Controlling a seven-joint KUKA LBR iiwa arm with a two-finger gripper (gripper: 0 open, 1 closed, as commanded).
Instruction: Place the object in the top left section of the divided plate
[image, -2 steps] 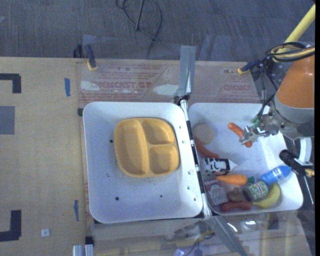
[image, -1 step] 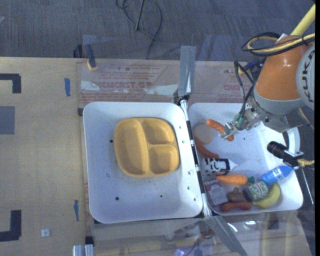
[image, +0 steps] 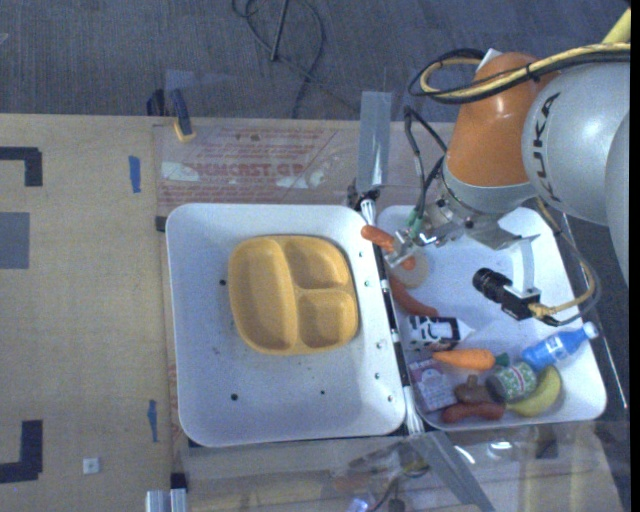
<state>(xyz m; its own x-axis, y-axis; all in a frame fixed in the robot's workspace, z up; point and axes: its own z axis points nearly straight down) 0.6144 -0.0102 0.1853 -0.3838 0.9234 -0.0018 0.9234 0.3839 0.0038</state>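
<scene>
The yellow divided plate lies in the left white bin, with one large section on its left and two smaller ones on its right; nothing is in them. My gripper hangs at the upper left corner of the right bin, just right of the rims between the bins. A small orange sausage-shaped piece sticks out leftward from between its fingers, over the rims, and the gripper is shut on it. The plate's nearest edge is a short way left of that piece.
Under the gripper lie a tan disc and a red-orange chili-like piece. The right bin's lower part holds a carrot, blue bottle, green can, banana, brown sausage and a black-white card.
</scene>
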